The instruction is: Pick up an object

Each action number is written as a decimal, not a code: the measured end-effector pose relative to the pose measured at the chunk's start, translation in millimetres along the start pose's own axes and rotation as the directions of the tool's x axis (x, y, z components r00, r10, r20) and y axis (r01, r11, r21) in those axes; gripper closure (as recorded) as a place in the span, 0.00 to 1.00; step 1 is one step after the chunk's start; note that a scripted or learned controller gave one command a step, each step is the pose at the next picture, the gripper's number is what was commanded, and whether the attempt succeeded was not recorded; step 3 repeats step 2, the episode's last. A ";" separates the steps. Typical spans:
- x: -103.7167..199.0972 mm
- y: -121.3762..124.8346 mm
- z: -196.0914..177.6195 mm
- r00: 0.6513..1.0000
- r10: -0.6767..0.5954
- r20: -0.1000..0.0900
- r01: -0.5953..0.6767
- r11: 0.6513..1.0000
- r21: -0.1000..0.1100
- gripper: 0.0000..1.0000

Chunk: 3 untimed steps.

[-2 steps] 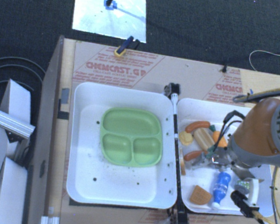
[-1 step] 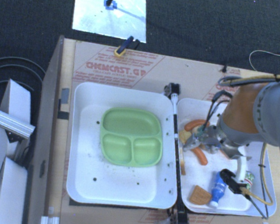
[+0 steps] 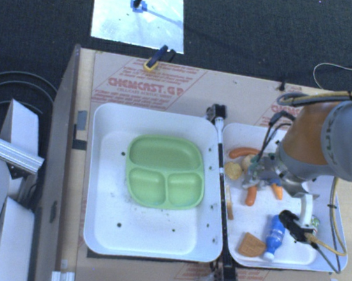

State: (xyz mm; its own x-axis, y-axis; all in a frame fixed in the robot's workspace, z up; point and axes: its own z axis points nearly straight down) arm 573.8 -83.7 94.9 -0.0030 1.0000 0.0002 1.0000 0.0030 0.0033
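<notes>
**Claw low over the right bin's carrots**

Nearest the camera in the right white bin (image 3: 314, 261) lie a tan toast-shaped wedge (image 3: 251, 245) and a blue plastic bottle (image 3: 274, 236). Beyond them the gripper (image 3: 262, 177) hangs low; whether it is released or clenched, I cannot tell. A small orange carrot-like piece (image 3: 251, 195) lies just below it, long axis running near-to-far. Farther off sits a longer orange sausage-shaped piece (image 3: 243, 152).

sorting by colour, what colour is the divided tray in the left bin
Light green, plain, seen in the camera view: the tray.
</notes>
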 end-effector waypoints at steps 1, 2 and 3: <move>90.4 1.9 -90.4 1.000 -0.002 -0.002 0.002 1.000 -0.001 1.00; 133.9 -29.7 -139.9 1.000 -0.002 -0.001 0.002 1.000 0.001 1.00; 133.9 -29.7 -139.9 1.000 -0.002 -0.001 0.002 1.000 0.001 1.00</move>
